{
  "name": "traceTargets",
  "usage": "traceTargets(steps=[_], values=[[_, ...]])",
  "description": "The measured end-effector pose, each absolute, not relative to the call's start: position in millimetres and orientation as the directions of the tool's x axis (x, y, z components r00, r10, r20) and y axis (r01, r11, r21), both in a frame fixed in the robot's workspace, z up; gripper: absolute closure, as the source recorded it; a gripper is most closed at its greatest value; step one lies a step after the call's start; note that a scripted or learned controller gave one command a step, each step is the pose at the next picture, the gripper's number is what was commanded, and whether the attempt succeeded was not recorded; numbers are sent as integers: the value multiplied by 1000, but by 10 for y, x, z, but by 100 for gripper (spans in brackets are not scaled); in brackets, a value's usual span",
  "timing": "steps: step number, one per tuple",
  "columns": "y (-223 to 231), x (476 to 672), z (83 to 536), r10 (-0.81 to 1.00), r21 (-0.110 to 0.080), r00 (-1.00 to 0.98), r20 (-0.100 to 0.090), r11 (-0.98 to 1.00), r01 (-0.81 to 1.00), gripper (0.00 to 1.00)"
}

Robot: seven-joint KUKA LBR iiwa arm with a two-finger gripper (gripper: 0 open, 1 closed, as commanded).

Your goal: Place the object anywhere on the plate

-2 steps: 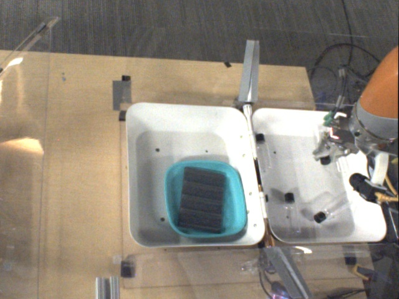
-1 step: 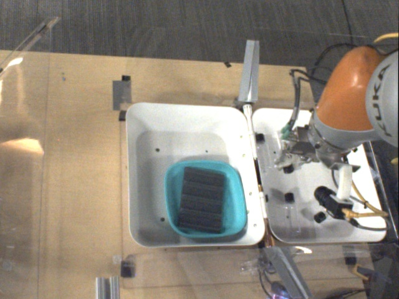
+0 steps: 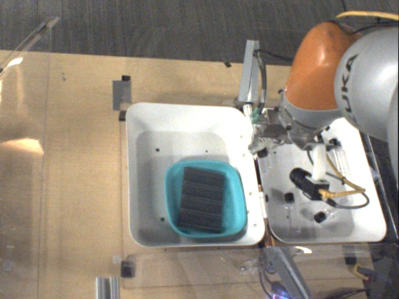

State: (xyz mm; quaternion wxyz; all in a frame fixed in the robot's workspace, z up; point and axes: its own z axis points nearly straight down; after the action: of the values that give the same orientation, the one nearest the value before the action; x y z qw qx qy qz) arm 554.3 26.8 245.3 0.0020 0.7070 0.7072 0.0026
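A dark ribbed block (image 3: 202,198) lies flat in the middle of a teal plate (image 3: 236,199), which sits in the near half of the left white bin (image 3: 142,132), one of two bins set side by side on the pale wooden table (image 3: 62,167). The block rests wholly inside the plate's raised rim, with teal showing on every side of it and nothing else touching it. My arm (image 3: 340,73), grey with its orange band, hangs over the far left corner of the right bin (image 3: 369,224), across the dividing wall from the plate and well apart from the block. Whether I am released or clenched I cannot tell, since my own wrist hides that part of me from the camera. I am carrying nothing that can be seen. Judged from how things lie, the task looks finished: the object is on the plate, lying steady, and I see no step left except perhaps to draw clear of the bins. As for writing, the only lettering I can read is the dark "KU" on my grey casing just beside the orange band, where the rest of the word curves out of sight. The block, the plate and both bins carry no label or brand that can be made out.
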Motion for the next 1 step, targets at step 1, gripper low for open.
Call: traceTargets(steps=[1], values=[[890, 5254, 1839, 993, 3, -120, 1, 120, 993, 100]])
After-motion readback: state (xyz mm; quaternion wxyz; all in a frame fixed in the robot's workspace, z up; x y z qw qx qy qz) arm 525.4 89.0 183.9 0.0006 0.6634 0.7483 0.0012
